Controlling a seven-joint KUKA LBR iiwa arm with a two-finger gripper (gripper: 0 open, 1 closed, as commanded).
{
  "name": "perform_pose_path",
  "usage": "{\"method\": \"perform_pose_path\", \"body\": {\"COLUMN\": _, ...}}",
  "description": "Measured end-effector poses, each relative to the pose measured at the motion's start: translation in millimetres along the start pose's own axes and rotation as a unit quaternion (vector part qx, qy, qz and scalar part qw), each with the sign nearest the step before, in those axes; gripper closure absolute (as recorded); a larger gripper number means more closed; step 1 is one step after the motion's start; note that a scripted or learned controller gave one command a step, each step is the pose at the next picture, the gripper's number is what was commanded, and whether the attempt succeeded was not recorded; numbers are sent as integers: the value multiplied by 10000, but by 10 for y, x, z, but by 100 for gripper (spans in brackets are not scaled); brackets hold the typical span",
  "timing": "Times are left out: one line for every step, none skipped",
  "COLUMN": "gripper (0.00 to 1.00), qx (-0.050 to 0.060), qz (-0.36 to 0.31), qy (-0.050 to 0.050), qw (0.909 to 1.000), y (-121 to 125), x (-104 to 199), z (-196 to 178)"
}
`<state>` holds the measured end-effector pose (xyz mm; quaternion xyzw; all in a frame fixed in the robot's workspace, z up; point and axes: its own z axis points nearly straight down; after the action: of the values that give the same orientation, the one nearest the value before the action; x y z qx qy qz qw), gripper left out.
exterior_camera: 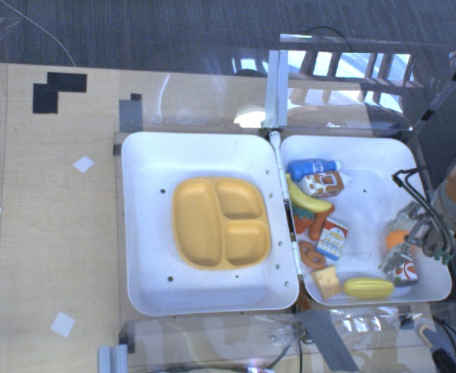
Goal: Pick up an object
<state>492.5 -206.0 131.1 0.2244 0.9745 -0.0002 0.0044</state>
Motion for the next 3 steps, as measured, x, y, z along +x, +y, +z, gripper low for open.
{"method": "perform_pose_path", "body": {"gripper": 0, "qx": -8, "qz": 287, "qy": -6, "qw": 9996, "y": 333, "x": -627, "z": -13}}
{"method": "perform_pose_path", "body": {"gripper": 0, "qx": -8, "qz": 468, "qy": -31, "qw": 9989, "y": 61, "x": -120, "z": 419}}
{"method": "perform_pose_path", "body": {"gripper": 0, "qx": 1, "qz": 1198, "qy": -8, "qw": 9928, "y": -16, "x": 26, "z": -53}}
